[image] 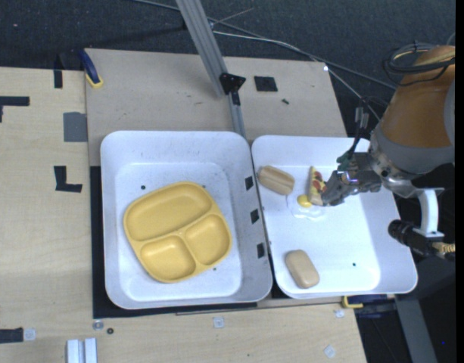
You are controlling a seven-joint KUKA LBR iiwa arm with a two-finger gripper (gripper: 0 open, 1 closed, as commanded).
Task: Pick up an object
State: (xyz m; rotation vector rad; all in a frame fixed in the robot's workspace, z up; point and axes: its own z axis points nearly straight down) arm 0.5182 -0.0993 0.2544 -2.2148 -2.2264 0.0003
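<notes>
Two shallow white bins sit side by side on the pale wooden counter (35, 225), their inner walls touching. The left bin (118, 153) carries a yellow divided tray (177, 231), smooth and glossy, with one long compartment and two smaller ones, turned at a slant. A grey metal bar (197, 32) runs down from the top of the view and ends at a black clamp just above the seam between the bins. Dark cables trail over the dark floor behind the counter.

The right bin (383, 278) holds three loose things. A tan, rounded, bun-like piece (276, 180) lies near its upper left corner. A second tan oval piece (301, 268), smooth and soap-shaped, lies near the front wall, well apart from the first. Between them, towards the middle, stands a small yellow and red object (316, 187), narrow and upright.

The pincer (334, 191) is low in the right bin, just beside the small yellow and red object on its right side and seemingly touching it. Whether its fingers are apart or together cannot be told. The grey arm with its orange band (417, 108) overhangs the bin's right edge.
</notes>
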